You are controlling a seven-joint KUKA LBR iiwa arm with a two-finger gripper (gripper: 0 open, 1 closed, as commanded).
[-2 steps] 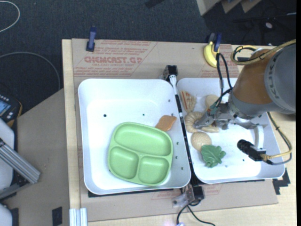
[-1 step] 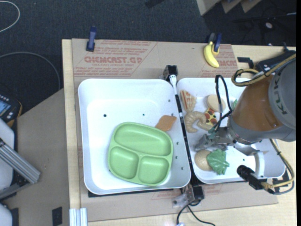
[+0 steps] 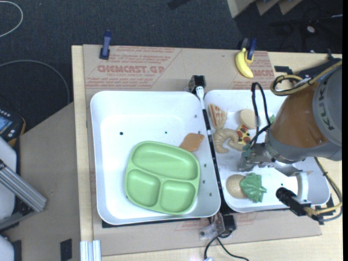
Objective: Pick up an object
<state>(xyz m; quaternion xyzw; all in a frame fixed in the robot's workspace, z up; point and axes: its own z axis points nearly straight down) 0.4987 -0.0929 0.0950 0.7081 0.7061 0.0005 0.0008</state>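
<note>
The gripper (image 3: 251,162) hangs low in the right bin (image 3: 321,192), near its middle. It is dark and small here, and one cannot tell if its fingers are spread or pressed together. Nothing can be seen between them.

Just below the gripper lies a green leafy toy (image 3: 253,187). It touches a round tan cookie (image 3: 235,184) on its left. Just above and left of the gripper sit a pale curly toy (image 3: 222,139) and a small red and yellow piece (image 3: 244,134). A striped shell shape (image 3: 216,115) and a tan bun (image 3: 247,117) lie near the top of that bin.

The big grey and orange arm (image 3: 304,124) covers the right side of the bin.

In the left bin (image 3: 109,145) sits a green tray (image 3: 162,176) with three parts. An orange chip (image 3: 191,141) lies just beside its top right corner.

A banana (image 3: 243,64) rests on the table (image 3: 136,64), above the right bin.
</note>
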